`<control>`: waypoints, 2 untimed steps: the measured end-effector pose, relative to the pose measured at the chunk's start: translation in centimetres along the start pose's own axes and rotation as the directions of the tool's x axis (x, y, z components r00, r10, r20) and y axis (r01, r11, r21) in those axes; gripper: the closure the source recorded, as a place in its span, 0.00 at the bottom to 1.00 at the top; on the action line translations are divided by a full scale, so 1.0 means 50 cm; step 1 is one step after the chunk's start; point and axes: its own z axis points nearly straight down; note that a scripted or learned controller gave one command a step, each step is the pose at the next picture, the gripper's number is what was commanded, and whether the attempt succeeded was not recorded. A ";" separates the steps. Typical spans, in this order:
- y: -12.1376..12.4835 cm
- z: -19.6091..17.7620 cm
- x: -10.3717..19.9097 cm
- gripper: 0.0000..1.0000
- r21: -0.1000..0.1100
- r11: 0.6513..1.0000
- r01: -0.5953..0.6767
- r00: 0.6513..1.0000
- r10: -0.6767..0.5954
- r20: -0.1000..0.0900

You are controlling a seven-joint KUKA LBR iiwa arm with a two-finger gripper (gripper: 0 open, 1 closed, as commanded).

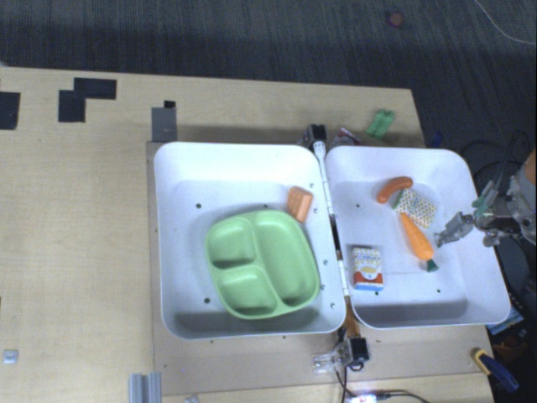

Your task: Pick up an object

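The right bin [453,305] holds an orange carrot [417,238] with a green tip. It also holds a reddish sausage [394,189], a speckled pale piece [418,206] and a small printed box [367,268]. My gripper [468,234] hangs over the right side of this bin, just right of the carrot. Its fingers are spread open with nothing between them. One fingertip [445,234] points toward the carrot's lower end without touching it.
The left bin [180,225] carries a green divided plate [262,263] and a small orange block [299,202] by the dividing wall. A green item [380,123] lies on the bench behind the bins. Cables and clips sit at the bins' front edge.
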 end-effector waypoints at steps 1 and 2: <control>0.026 0.257 0.062 0.00 -0.003 1.000 -0.001 1.000 0.001 0.001; 0.029 0.235 0.062 1.00 -0.008 1.000 -0.001 1.000 0.001 0.002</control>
